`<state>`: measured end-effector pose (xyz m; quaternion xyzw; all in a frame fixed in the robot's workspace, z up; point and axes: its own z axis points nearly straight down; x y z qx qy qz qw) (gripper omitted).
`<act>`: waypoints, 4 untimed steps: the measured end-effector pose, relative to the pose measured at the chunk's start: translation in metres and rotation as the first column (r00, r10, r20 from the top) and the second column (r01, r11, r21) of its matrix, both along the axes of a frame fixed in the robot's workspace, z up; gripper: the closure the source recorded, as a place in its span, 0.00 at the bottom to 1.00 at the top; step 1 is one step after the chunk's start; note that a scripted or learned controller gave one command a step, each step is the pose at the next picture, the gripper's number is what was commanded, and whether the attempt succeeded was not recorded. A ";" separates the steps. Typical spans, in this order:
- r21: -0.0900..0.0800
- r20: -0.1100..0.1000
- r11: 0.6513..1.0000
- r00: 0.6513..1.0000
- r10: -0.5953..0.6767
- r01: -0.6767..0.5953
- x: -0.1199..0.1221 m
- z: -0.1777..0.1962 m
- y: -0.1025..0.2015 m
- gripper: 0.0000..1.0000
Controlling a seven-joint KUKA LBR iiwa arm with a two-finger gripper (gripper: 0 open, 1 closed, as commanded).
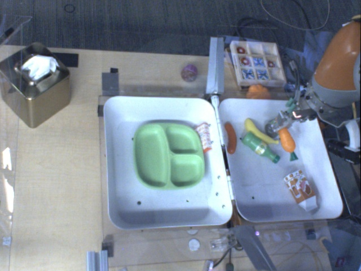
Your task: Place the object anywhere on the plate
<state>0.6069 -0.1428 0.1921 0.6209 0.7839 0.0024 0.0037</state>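
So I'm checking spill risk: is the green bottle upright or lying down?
Lying down. The bottle rests on its side on the right bin floor, beside the banana.

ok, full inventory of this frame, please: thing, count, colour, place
plate: 1, green, three compartments, in the left bin
left bin: 1, white
right bin: 1, white
packet: 1, red and white, at the plate's right edge
sausage: 1, red-orange, right bin's left side
banana: 1, yellow, right bin
bottle: 1, green, beside the banana
carrot: 1, orange, right bin
carton: 1, white and brown, right bin's lower right
box: 1, gold, bench left
ball: 1, purple, above the bins
board: 1, tic-tac-toe, upper right
claw: 1, grey, over the right bin by the carrot
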 end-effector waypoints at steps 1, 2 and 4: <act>0.000 -0.001 0.990 0.990 0.139 -0.139 0.010 -0.005 0.075 1.00; 0.001 -0.003 0.978 0.978 0.209 -0.209 -0.007 -0.007 0.154 1.00; 0.001 -0.004 0.975 0.975 0.221 -0.221 -0.029 -0.007 0.209 0.00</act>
